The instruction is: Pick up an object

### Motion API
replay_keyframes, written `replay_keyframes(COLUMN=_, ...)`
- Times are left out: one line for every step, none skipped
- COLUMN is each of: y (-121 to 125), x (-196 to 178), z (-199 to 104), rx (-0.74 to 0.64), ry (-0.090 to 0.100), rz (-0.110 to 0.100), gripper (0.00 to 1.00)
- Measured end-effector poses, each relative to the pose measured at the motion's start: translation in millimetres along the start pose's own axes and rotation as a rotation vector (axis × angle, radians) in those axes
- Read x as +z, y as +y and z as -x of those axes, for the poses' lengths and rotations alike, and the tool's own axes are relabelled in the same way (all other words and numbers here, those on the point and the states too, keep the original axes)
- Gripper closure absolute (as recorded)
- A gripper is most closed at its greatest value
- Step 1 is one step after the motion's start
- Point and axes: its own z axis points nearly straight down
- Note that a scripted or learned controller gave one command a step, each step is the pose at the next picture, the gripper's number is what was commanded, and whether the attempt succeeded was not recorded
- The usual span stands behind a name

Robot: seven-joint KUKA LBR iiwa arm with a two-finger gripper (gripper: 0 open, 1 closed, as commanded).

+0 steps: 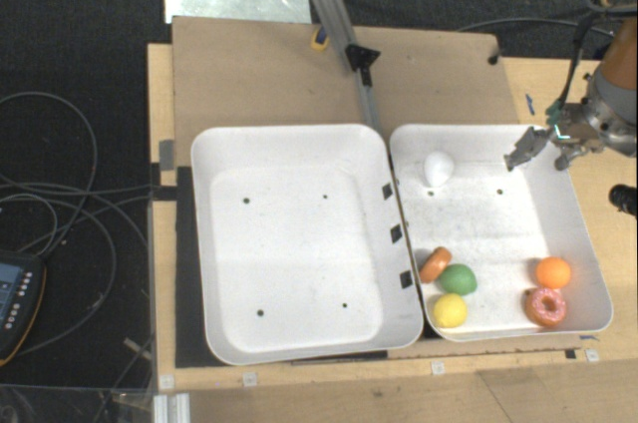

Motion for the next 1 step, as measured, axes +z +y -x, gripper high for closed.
replay_keyframes(y=0.9, x=-2.6, z=-0.1, rx=-0.002, ry=-0.002, rz=0.004, gripper=0.0)
